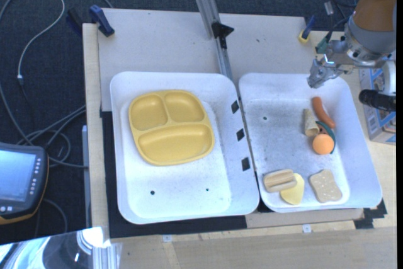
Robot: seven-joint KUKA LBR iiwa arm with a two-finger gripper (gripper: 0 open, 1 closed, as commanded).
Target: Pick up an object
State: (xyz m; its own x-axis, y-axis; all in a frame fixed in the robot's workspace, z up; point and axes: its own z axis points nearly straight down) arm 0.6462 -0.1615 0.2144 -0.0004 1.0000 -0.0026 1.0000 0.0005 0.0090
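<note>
We are holding our end effector above the right bin's far edge; whether it is released or clenched, we cannot tell. The carrot, orange and bread are lying in that bin.

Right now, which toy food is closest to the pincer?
The long orange-red carrot. It lies just below the pincer, at the top of the right bin; the round orange and the others sit farther down.
</note>
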